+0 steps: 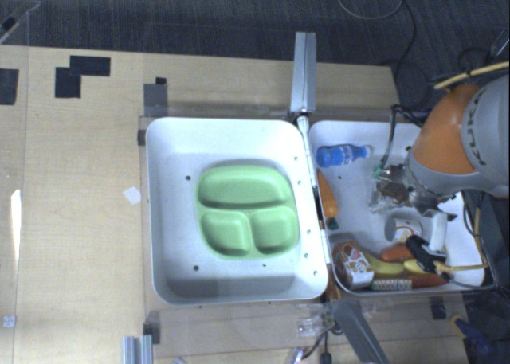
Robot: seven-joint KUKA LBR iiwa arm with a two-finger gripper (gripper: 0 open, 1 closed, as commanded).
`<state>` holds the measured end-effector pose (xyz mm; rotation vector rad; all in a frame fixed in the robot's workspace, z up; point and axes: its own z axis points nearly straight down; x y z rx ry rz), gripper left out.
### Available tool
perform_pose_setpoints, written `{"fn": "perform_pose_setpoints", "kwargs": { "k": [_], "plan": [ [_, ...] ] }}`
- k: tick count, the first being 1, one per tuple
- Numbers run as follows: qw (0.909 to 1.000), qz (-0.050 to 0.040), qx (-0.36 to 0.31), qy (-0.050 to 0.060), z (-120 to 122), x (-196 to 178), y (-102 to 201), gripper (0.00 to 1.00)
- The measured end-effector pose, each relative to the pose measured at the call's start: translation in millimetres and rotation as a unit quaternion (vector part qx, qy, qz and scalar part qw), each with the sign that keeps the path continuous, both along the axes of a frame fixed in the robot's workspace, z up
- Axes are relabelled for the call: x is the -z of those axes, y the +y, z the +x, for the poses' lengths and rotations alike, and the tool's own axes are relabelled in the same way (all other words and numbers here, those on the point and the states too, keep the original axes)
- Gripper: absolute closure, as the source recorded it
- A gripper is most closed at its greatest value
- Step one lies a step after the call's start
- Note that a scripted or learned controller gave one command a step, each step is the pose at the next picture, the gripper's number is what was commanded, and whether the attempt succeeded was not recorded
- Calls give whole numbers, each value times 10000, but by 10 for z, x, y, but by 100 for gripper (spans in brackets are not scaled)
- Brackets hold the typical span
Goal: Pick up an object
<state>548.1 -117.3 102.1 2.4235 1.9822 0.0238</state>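
Observation:
My gripper (pixel 392 189) hangs low over the middle of the right bin (pixel 356 133), below the orange wrist band. A blue bottle (pixel 341 154) lies on its side at the bin's far left, a short way left of the gripper. An orange, tapered object (pixel 325 195) lies along the bin's left wall. At the near edge sit a brown and red round package (pixel 355 264), a yellow banana-like piece (pixel 388 268) and a red piece (pixel 396 253). Nothing shows as held.
The left bin (pixel 167 275) holds a green divided tray (pixel 245 209) in its middle. A metal post (pixel 304 76) stands behind the wall between the bins. A grey rounded item (pixel 397 227) lies just below the gripper.

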Motion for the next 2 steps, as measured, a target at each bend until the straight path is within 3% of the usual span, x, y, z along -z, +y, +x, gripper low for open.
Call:
{"fn": "perform_pose_setpoints", "kwargs": {
  "k": [1, 2],
  "plan": [
    [9996, -6, 264, 71, -601, -1125, 275, 100],
    [9910, 3, 1338, 77, -531, -1575, 28, 100]
  ]
}}
